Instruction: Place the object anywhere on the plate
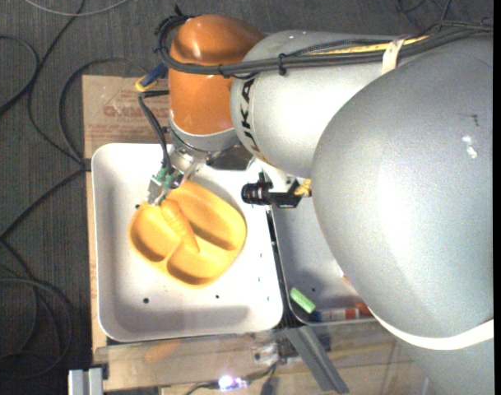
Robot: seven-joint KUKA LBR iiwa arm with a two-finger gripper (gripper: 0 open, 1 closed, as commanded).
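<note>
An orange-yellow plate [192, 239] with three sections lies in the left white bin [118, 286], slightly toward its far side. The arm's orange band [205, 72] and grey wrist hang over the bin's far edge. The gripper [162, 189] points down at the plate's far left rim and is mostly hidden under the wrist. A small green bit [160, 177] shows at the gripper's tip; I cannot tell if it is a held thing or part of the tool. I see nothing lying on the plate's sections.
The arm's big grey body covers most of the right bin [316, 323]. At that bin's near edge lie a green object [302, 300] and a red-orange stick [353, 310]. A black knob [254, 193] juts over the divide between the bins. Cables lie on the dark floor.
</note>
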